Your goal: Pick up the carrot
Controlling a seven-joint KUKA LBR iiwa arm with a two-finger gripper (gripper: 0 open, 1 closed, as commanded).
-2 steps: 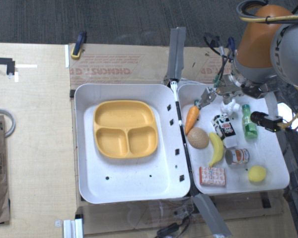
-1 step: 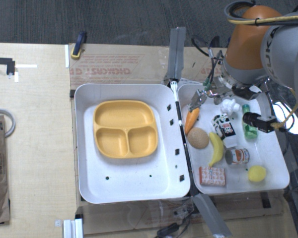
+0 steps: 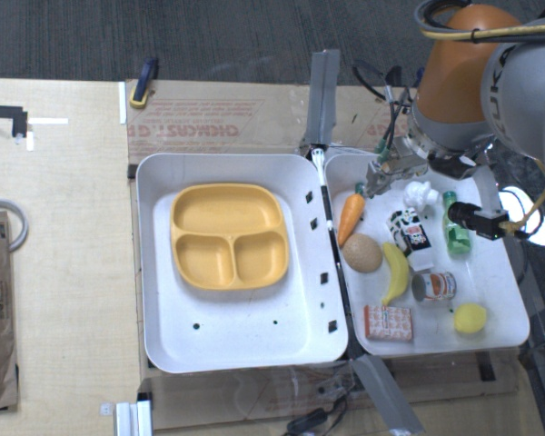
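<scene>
Your gripper [image 3: 378,176] hovers just beside the carrot [image 3: 350,218] top in the right bin [image 3: 518,330]; finger state unreadable

A: Lighting, overall: bright, even, diffuse, apparently from overhead. Shadows soft and short.

B: Shadow entries?

A: One faint shadow along the inner walls of the left bin [image 3: 154,271]; a soft one under the yellow tray [image 3: 229,236] at its lower edge.

B: Glare?

A: One blown-out white patch at the right bin's [image 3: 513,271] far edge, detail lost there. A mild sheen on the arm's orange band [image 3: 459,57].

B: Sharpness?

A: Moderate. Labels on the small packets in the right bin are unreadable; printing on the cardboard [image 3: 213,116] is legible but soft. The dark floor [image 3: 209,16] shows grain.

B: Distortion?

A: Slight slant; bin edges bow gently.
</scene>
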